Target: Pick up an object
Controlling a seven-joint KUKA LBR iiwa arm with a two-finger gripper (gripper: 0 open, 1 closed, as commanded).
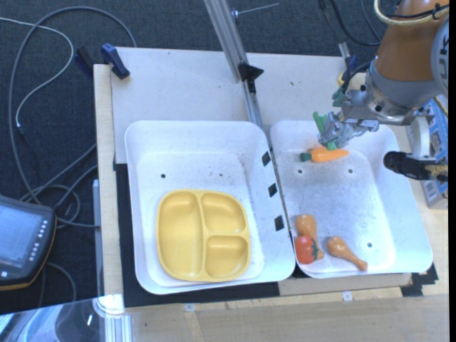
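An orange toy carrot (329,155) with a green stub lies at the far end of the right bin (399,212). My gripper (330,138) hangs directly over the carrot's upper side, very close to it or touching it; I cannot see whether it grips the carrot. At the near end of the same bin lie a red tomato (304,249), a tan drumstick (308,226) just behind it, and a second drumstick (346,253) to its right.
The left bin (142,148) holds a yellow divided plate (203,234). A slanted metal rail (226,34) runs down to the gap between the bins. Black clips (271,189) sit on the shared bin wall. The arm's body (410,48) looms over the bench's far right.
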